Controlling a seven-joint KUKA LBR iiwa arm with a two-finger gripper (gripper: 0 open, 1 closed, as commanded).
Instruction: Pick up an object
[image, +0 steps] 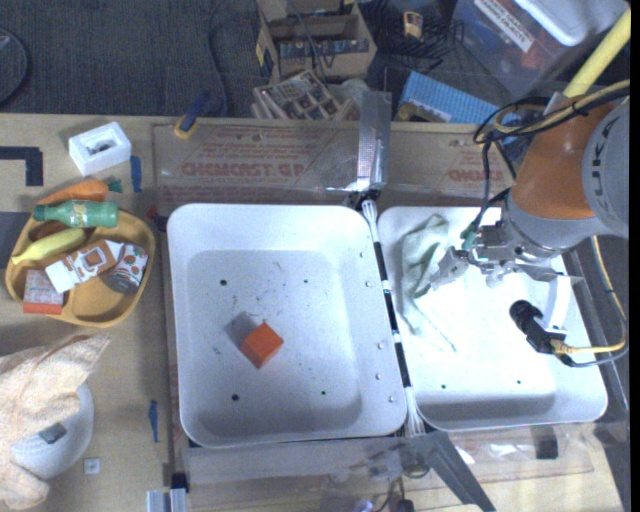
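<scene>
Far off to the tool's left, at the bench's edge, a yellow bowl (100, 310) holds a green bottle (78, 213), a banana (45, 245) and small packets, with a white box (99, 148) behind it and a crumpled cloth (45, 385) in front. Nearer, but still well left of the tool, an orange block (263, 344) lies on the floor of the left bin (200, 240), with a small grey piece touching its upper left side. The tool (452, 262) hangs low over the right bin (500, 400), at the right-hand edge of a pale green cloth (422, 255) that lies bunched just to its left; whether it is parted or closed, or grips the cloth, I cannot tell. The grey arm (570, 190) with its orange band rises behind the tool to the right.
</scene>
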